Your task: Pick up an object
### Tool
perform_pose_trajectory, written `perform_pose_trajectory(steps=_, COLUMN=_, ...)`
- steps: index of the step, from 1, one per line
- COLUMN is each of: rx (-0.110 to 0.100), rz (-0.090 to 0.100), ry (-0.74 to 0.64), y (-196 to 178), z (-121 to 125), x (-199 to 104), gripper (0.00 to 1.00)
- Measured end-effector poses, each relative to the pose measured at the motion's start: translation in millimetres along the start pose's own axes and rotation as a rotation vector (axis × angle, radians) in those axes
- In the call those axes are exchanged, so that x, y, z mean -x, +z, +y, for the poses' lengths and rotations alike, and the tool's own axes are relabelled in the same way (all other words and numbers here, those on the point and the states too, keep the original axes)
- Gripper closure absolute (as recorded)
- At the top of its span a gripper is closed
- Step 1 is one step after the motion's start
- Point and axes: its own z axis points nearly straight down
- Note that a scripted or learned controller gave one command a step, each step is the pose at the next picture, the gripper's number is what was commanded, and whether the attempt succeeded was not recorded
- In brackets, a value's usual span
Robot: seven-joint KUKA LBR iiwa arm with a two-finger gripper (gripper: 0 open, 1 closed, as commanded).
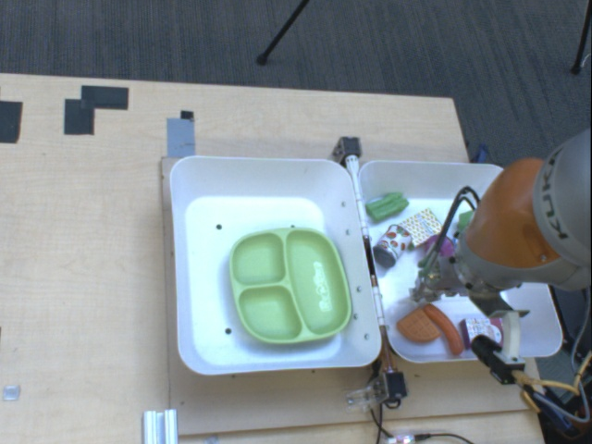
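The right bin (546,336) holds several small objects. A green pepper-shaped toy (386,205) lies at the far left corner, with a patterned packet (423,222) and a small spotted cup (393,241) just below it. An orange round piece (418,327) and a reddish sausage (447,331) lie near the front edge. My gripper (433,283) hangs low in the middle of this bin, just above the orange piece and the sausage. A bit of purple (448,245) shows beside the wrist. The arm hides what lies under it.
The left bin (199,248) holds a light green divided plate (291,285). A white and red packet (480,326) lies at the front right of the right bin. The arm's orange band (509,215) covers the right bin's far right part.
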Motion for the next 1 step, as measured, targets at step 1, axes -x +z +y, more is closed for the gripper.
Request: perform_pose_trajectory(steps=1, rx=0.000, rz=0.000, ry=0.000, y=0.1, z=-0.1, x=0.0, gripper=0.00)
